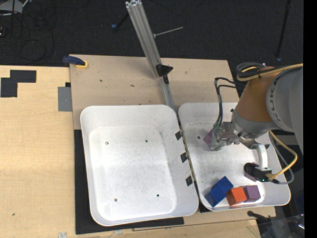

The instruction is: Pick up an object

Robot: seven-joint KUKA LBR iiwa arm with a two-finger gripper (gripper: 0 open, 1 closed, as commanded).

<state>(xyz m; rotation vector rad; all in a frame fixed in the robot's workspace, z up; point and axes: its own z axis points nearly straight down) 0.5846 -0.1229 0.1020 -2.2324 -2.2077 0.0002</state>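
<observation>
On the wooden bench (124, 81) sit two shallow white bins side by side, and they are the biggest things here. Left of the pair is the left bin (99, 120), holding nothing but a few dark specks on its floor. Its neighbour, the right bin (195, 115), carries all the loose objects. Three small black clips run down the seam between the two bins.

From the right reaches the one arm (277, 103), grey with an orange band above the wrist, bent down over the right bin. Its gripper (216, 142) hangs low over the middle of that bin's floor, by a small purplish shape at its tip; whether that is a separate object or part of the tool cannot be told, and how far the pincer stands open cannot be told either.

One slanted metal rail (146, 38) rises from the bench behind the bins.

Along the right bin's near edge lie three blocks in a row, touching or nearly so: one blue block (219, 191), one orange block (237, 196) and one purple block (252, 192). All three lie well apart from the gripper.
</observation>
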